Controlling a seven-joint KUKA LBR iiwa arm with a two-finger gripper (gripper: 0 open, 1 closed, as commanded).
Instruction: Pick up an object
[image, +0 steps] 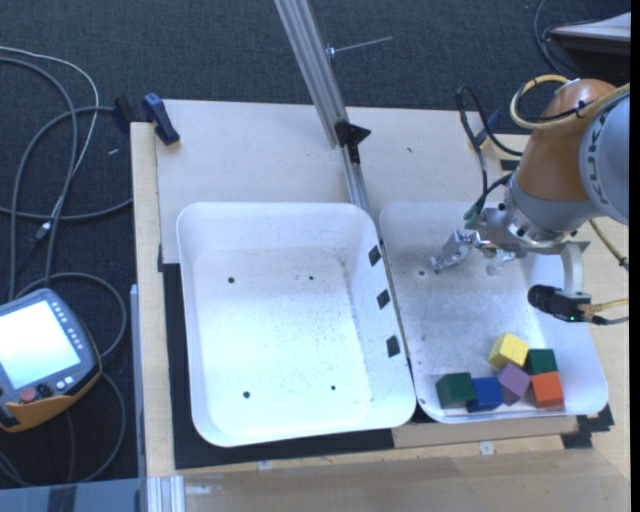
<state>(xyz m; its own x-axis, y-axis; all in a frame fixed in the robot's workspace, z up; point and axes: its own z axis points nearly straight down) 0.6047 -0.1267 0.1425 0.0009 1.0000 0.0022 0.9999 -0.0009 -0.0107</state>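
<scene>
Several small blocks lie clustered in the near right corner of the right bin (440, 320): a yellow block (508, 350), a dark green block (541, 361), an orange block (547, 388), a purple block (514, 381), a blue block (487, 393) and a green block (455, 388). My gripper (466, 254) hangs over the far part of the right bin, well behind the blocks and apart from them. No block is seen at the gripper.
The left bin (200, 300) sits beside the right one, with black clips along their shared wall. A slanted metal rail (320, 80) crosses the bench behind the bins. A teach pendant (40, 350) and cables lie on the floor at the left.
</scene>
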